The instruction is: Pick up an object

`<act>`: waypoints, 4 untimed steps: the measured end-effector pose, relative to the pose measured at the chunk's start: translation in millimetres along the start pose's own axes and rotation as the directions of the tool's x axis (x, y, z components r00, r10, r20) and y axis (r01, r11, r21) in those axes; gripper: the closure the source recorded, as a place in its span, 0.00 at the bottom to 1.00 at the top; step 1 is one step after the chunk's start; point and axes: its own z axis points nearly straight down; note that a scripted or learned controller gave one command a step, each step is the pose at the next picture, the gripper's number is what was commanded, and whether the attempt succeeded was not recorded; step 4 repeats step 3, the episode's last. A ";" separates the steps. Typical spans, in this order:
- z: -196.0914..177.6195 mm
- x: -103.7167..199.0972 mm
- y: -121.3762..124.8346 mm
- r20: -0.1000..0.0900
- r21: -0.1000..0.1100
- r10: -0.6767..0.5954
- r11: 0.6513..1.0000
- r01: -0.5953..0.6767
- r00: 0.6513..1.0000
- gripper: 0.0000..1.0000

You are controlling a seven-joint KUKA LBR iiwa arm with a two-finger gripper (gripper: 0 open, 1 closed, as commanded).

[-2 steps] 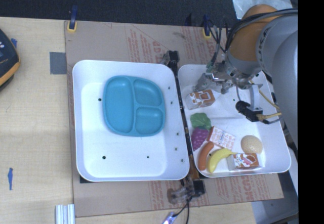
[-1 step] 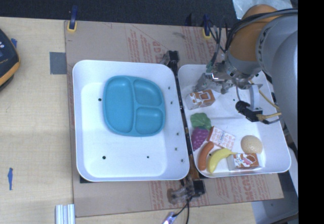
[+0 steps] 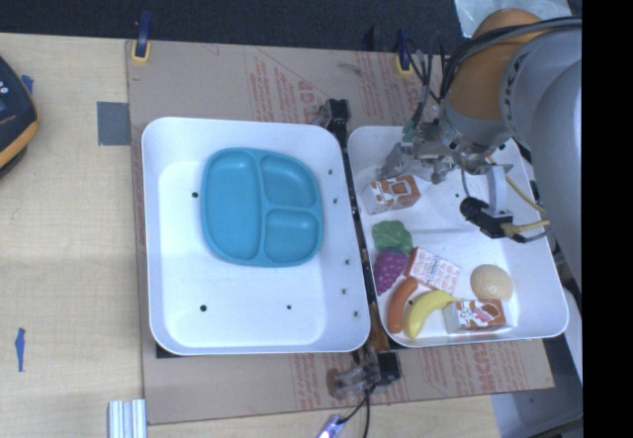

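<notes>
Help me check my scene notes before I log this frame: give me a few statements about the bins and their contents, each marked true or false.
1. The blue divided plate lies in the left bin. True.
2. The banana lies on the blue plate. False: it lies in the right bin, near that bin's front edge.
3. The purple grapes sit beside a green leafy item. True.
4. The tool hangs over the left bin. False: it is over the right bin's far end, by a small carton.
5. A round bun lies in the right bin. True.
</notes>
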 end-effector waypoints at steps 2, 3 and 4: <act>0.1 5.3 0.0 0.000 0.001 0.000 1.000 0.000 1.000 0.00; 0.2 17.7 0.0 0.000 0.002 -0.002 1.000 0.002 1.000 0.00; 0.2 17.7 0.0 0.000 0.002 -0.002 1.000 0.002 1.000 0.00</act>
